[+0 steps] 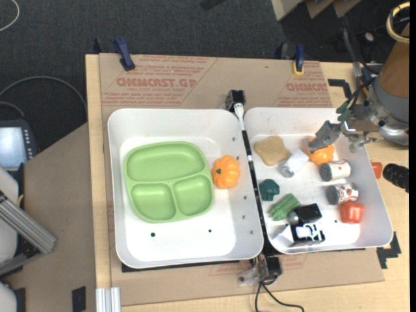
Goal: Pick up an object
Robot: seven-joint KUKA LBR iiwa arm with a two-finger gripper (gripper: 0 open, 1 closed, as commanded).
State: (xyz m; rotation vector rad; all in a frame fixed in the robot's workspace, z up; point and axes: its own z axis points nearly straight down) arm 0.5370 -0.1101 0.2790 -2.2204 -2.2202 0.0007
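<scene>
Target object: a small orange piece (322,155), rounded and smooth, partly hidden under the grey fingers; it lies in the upper middle of the right bin (383,229).
Pincer: the pincer (327,137) sits directly over the orange piece, at its top edge; how far it is open, and whether it grips anything, cannot be told.
Arm pose: the arm (390,96) enters from the upper right of the frame, grey wrist angled down and left into the right bin.
Right bin contents: a flat tan slab (272,150) at upper left; a small white-and-grey piece (292,164) beside it; a white cylinder (335,170) just right of the orange piece; a small can-like item (343,193) below that; a red block (351,212) at lower right; a dark green lump (268,188) and a lighter green ridged piece (284,207) at left; a black-and-white item (307,224) at the lower edge.
Left bin: the left bin (123,174), shallow glossy white plastic, carries a light green three-compartment tray (169,180) and a ribbed orange pumpkin (226,171) touching the tray's right edge.
Worktop: the worktop (188,77) is a printed cardboard sheet, held by blue clamps (123,52) at the top edge.
</scene>
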